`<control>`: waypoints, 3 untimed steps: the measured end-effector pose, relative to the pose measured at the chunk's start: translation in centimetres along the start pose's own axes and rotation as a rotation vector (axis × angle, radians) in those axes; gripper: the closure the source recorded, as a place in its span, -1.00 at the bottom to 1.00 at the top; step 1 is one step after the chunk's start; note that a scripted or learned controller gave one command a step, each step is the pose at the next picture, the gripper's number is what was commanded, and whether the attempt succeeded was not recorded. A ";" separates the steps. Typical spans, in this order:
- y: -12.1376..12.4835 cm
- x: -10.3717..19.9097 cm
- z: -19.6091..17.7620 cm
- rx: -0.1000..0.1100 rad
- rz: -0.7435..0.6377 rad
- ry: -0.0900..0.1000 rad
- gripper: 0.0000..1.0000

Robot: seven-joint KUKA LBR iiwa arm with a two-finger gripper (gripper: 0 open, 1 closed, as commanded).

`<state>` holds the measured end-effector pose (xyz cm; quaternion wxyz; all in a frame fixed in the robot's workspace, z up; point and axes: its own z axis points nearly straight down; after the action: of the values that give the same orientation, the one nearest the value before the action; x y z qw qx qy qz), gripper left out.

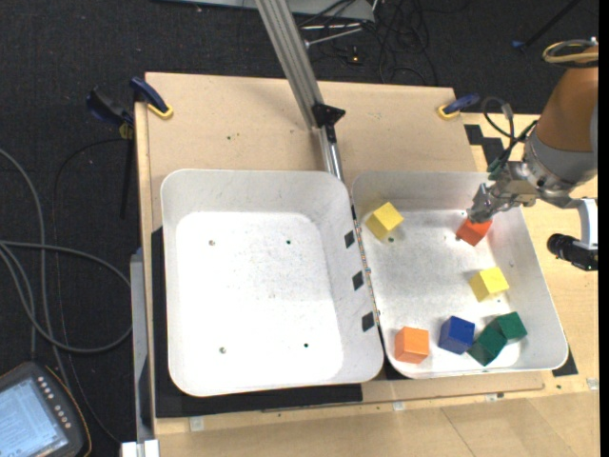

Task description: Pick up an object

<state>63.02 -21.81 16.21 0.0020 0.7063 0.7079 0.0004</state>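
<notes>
Red block [473,230], prob. light & rigid, grip flat sides; gripper [485,208] just above it, jaw state unclear.

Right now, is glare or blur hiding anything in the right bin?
Camera view: lighting is even and the right bin shows no washout; the blocks cast small soft shadows; the picture is slightly soft, and the gripper over the red block is too small to read.

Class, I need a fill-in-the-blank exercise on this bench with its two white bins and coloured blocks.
1. The gripper is over the ___ white bin.
2. Right below it sits a ___ block.
3. The blue cube lies between an orange cube and two ___ blocks.

Missing words: right; red; green
</notes>
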 end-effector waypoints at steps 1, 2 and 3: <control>-0.8 -0.2 -5.1 -0.003 0.003 0.000 1.00; -0.7 -0.2 -7.6 -0.002 0.001 0.000 1.00; -0.7 5.3 -8.6 0.002 -0.006 0.004 1.00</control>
<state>62.26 -16.48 24.84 -0.0001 0.7042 0.7100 0.0009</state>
